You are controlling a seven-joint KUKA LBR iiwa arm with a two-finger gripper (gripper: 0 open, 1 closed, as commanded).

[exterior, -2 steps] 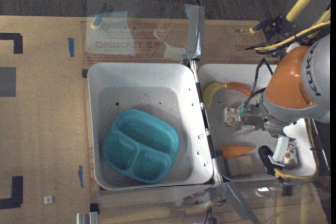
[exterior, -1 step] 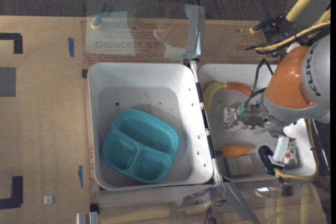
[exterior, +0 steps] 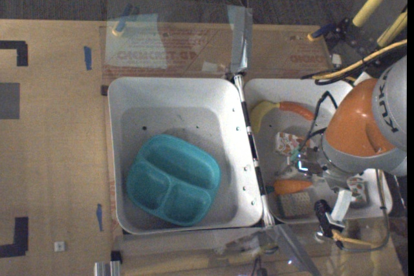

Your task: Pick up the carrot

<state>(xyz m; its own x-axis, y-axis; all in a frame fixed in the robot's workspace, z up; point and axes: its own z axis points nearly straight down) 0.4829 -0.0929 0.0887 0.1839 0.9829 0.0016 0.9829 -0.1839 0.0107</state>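
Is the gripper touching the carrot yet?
Cannot tell. In the camera view the arm's wrist covers the gripper, right over the carrot's right end, so neither contact nor a gap shows plainly.

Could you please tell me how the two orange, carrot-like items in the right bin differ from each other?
The upper orange item lies near the right bin's far wall, beside a yellow piece; the lower carrot lies near the front, close under the arm. The upper one slants and looks longer and curved; the lower one lies almost level and looks shorter. Both are orange and partly hidden.
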